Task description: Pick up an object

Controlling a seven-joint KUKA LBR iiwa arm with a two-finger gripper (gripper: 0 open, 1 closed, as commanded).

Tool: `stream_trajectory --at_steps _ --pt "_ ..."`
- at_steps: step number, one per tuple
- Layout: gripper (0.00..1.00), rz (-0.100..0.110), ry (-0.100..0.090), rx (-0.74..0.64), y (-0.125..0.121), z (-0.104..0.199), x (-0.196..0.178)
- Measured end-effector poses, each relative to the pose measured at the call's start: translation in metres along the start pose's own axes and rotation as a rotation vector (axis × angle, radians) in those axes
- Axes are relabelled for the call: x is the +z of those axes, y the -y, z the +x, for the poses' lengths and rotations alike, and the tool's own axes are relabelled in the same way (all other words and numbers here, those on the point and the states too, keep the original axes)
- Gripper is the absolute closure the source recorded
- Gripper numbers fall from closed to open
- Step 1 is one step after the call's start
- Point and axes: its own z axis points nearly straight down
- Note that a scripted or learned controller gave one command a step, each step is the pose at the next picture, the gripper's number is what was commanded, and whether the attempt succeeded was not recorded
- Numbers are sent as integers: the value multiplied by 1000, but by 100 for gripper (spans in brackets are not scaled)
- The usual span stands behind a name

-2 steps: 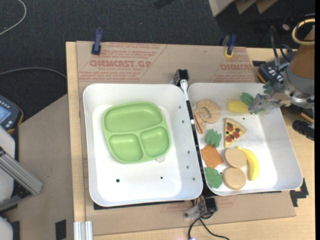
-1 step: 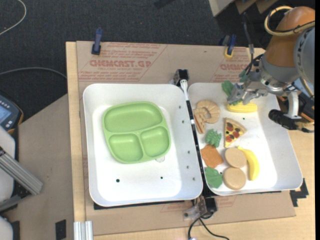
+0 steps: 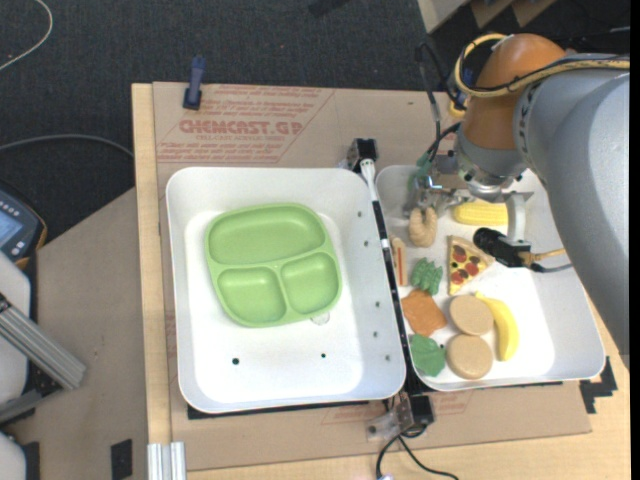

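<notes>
Dark carpet surrounds a brown cardboard-topped bench (image 3: 250,118) printed with red lettering. Left bin (image 3: 190,348) — shallow, glossy white — holds a pale green three-compartment plate (image 3: 272,265). Right bin (image 3: 570,348) holds moulded plastic toy food: beige figure (image 3: 422,226), green leaf (image 3: 426,274), orange piece (image 3: 424,314), pizza slice (image 3: 463,264), corn cob (image 3: 480,213), two tan round discs (image 3: 470,315), curved yellow banana (image 3: 504,328). Gripper (image 3: 470,186) hangs over the bin's far end, beside the corn cob — its grip state cannot be told.

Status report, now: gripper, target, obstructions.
Gripper low over right bin's far end. Nothing seen held. Toy food packed close; corn and tan piece nearest.
</notes>
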Motion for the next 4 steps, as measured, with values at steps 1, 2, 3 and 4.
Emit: stream_trajectory --at_steps 1,2,3,4 --pt "100 3 1 9 63 -19 -2" --pt "100 -3 2 7 60 -18 -13" --pt "100 -6 3 8 59 -18 -23" --pt "0 -4 2 9 59 -18 -23"
